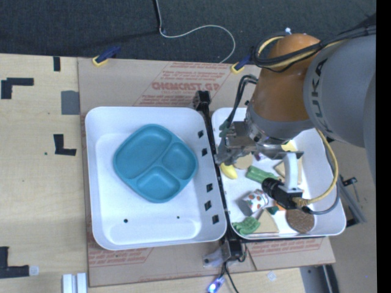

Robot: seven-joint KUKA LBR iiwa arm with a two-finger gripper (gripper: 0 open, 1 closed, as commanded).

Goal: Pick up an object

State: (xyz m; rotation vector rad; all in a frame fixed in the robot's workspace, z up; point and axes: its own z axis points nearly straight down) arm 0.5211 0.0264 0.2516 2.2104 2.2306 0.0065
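Lying against the left wall of the right shallow white bin (pixel 339 223), a small yellow curved piece like a toy banana (pixel 229 171) is the object nearest the gripper (pixel 237 152). Gripper hangs just above it, at the bin's upper left, close to the dividing wall. Contact between the two: cannot tell. Open or closed: cannot tell either, since the arm's body hides the underside from this angle.

Just right of the yellow piece, a green oblong plastic piece (pixel 259 174), tilted, near but apart. Below these, mid-bin, a small grey, white and red crumpled object (pixel 253 201). At the bin's near edge, a green ragged-edged soft piece (pixel 247 226), beside a flat tan card-like piece (pixel 269 223). Right of the card, touching or overlapping it, a round brown disc (pixel 300 220).

Grey arm (pixel 348 96) with orange band (pixel 287 72) reaches in from the right and covers the upper half of that bin.

Left shallow white bin (pixel 98 163) holds one teal-blue plastic plate with three compartments (pixel 156 163), lying flat, turned at a slant, toward the bin's upper middle. Small black clips (pixel 208 188) dot the wall between the two bins.

Both bins sit on a brown cardboard sheet with red printing (pixel 177 85), which lies on the pale wooden table (pixel 36 163). Blue and yellow clamps (pixel 105 55) at the sheet's far corners. Beyond the table, dark floor covering (pixel 73 11) with a thin white cable (pixel 198 32) looping across it.
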